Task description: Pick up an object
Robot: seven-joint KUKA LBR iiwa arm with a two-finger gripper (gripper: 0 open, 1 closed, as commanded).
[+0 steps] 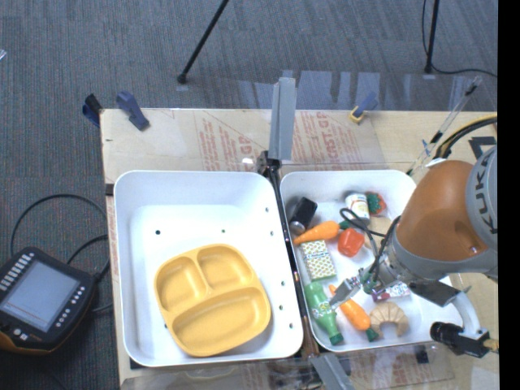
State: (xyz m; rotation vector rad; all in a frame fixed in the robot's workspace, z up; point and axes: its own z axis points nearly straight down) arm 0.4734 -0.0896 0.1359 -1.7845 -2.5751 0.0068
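Note:
My gripper (pixel 346 289) hangs low over the right bin (pixel 406 180), below the orange wrist band (pixel 435 214). Its tip sits among a green bottle (pixel 322 311), a small orange carrot (pixel 357 315) and a checkered box (pixel 318 259). I see nothing clearly held in it. A croissant (pixel 391 318) lies just right of the small carrot. Farther back lie a bigger carrot (pixel 317 232), a red pepper (pixel 351 243), a black cylinder (pixel 301 212), a round tin (pixel 357 205) and a red and green piece (pixel 375 202).
The left bin (pixel 146 201) holds a yellow divided plate (pixel 213 299). A grey post (pixel 283 120) stands behind the seam between the bins. A handheld controller (pixel 36 297) lies on the floor at the left. The arm's body covers the right bin's right side.

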